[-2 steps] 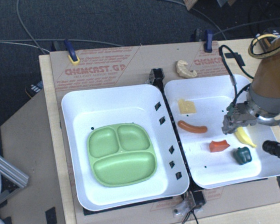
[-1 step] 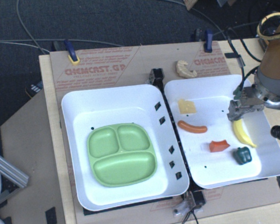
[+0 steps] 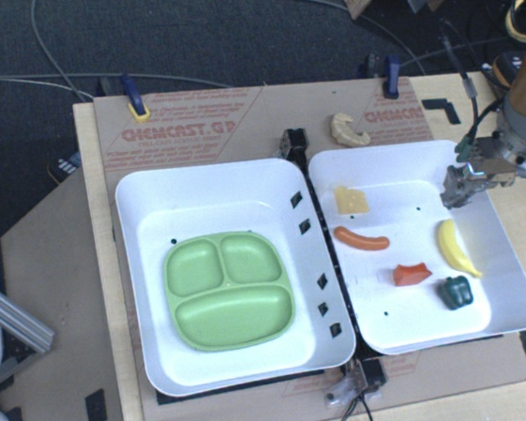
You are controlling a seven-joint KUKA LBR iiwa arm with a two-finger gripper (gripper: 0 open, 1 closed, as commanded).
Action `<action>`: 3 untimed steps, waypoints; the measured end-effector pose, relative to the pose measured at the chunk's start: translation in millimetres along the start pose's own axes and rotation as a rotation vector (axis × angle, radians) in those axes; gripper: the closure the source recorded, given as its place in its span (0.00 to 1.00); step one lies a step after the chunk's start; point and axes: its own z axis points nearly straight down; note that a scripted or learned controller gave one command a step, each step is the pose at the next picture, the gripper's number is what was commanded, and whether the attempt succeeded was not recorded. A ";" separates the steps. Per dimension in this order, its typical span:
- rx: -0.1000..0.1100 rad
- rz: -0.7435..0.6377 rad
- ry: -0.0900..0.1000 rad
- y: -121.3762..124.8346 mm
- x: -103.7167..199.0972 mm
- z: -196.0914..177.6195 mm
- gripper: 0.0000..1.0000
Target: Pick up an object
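The right bin (image 3: 419, 333) holds a yellow cheese wedge (image 3: 352, 200), an orange-red sausage (image 3: 362, 239), a small red piece (image 3: 411, 274), a yellow banana (image 3: 457, 248) and a dark green pepper (image 3: 456, 292). My gripper (image 3: 457, 187) hangs over the bin's upper right part, just above the banana and apart from it. Nothing shows between its fingers.
The left bin (image 3: 147, 265) bears a green divided plate (image 3: 229, 290). A beige toy (image 3: 349, 130) lies on the cardboard behind the right bin. Clamps (image 3: 136, 102) stand at the bench's back edge, and cables run along the right side.
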 end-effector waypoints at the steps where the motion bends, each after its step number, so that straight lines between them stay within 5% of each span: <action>1: 0.005 -0.004 0.003 27.8 48.4 8.8 1.00; 3: 0.004 -0.004 0.004 70.7 148.8 20.0 1.00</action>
